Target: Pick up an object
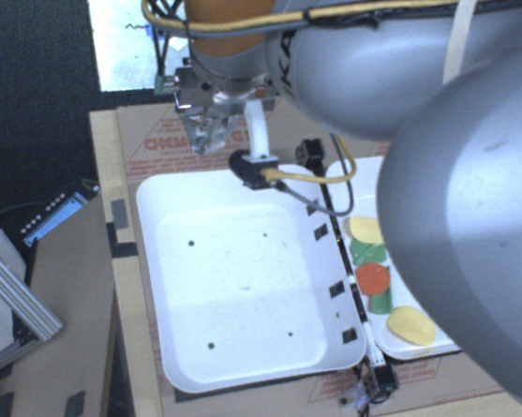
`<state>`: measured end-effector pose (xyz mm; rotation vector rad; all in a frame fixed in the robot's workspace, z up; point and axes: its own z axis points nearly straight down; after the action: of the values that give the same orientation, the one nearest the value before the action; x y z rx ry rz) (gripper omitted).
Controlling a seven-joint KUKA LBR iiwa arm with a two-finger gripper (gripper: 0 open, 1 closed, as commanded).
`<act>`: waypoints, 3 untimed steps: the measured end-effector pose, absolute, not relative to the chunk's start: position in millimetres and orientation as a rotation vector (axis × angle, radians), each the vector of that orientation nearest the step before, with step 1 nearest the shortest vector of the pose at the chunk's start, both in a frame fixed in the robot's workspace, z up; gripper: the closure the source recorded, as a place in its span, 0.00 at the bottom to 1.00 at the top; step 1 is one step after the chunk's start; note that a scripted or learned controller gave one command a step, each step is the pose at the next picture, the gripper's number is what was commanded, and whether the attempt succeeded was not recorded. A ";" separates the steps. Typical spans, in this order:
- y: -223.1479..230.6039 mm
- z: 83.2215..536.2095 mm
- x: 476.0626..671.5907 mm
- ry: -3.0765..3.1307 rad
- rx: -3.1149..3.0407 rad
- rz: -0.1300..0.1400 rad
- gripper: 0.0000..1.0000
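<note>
Two white bins lie side by side on the bench. We see the left bin with only small dark dots on its floor. In the right bin, partly hidden by the grey arm, lie a pale yellow piece, a green piece, a red round piece and a yellow piece. The gripper hangs above the far edge of the left bin, well apart from these objects; whether it is apart or together, we cannot tell.
</note>
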<state>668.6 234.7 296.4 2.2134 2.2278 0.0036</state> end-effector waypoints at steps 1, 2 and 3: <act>234.8 305.1 668.6 2.228 2.213 0.004 1.00; 234.8 318.2 668.6 2.228 2.214 0.004 1.00; 234.9 323.0 668.5 2.228 2.213 0.003 1.00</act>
<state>668.5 234.9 323.0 2.2132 2.2284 0.0030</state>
